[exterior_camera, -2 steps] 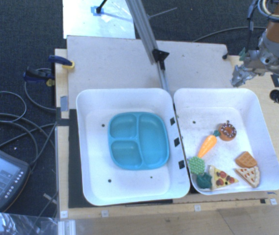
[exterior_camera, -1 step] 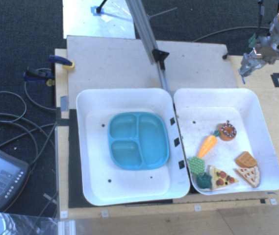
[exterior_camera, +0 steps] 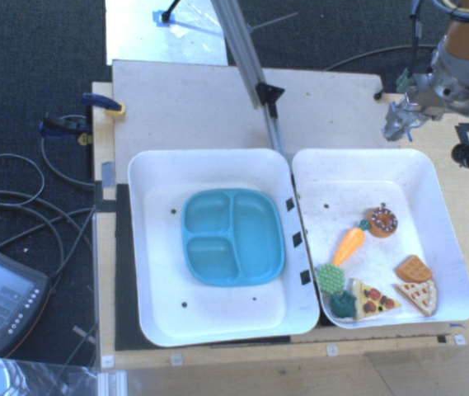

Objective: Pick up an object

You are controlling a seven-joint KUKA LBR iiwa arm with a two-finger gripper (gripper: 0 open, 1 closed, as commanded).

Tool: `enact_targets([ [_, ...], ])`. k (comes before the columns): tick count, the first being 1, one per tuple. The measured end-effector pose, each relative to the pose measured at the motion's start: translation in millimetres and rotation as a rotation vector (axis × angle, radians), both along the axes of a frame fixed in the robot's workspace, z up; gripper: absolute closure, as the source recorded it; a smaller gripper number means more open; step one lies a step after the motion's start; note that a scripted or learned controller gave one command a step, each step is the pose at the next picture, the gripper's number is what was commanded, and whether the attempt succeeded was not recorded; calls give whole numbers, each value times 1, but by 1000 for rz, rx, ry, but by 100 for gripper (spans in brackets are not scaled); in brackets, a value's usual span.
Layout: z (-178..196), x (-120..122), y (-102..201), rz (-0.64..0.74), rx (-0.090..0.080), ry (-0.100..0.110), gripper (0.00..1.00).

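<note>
The right bin holds several toy foods: a chocolate donut, an orange carrot, a green broccoli piece, a dark green item, a pizza slice, a waffle piece and a sandwich wedge. My gripper hangs above the bench just beyond the right bin's far edge, well clear of the toys. Nothing shows between its fingers.
The left bin holds a blue divided plate. A slanted metal pole crosses the back of the bench and ends between the bins. Cables and a tablet lie on the floor at left.
</note>
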State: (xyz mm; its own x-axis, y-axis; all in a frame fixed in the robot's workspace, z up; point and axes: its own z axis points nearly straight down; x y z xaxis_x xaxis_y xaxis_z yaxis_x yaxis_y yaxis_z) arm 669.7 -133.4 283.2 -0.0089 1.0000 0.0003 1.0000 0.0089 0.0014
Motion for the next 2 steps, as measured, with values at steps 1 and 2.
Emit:
enact_targets([
  [1,-11,-17,43,0,1,1,100],
  [2,-9,-42,93,1,2,1,100],
])
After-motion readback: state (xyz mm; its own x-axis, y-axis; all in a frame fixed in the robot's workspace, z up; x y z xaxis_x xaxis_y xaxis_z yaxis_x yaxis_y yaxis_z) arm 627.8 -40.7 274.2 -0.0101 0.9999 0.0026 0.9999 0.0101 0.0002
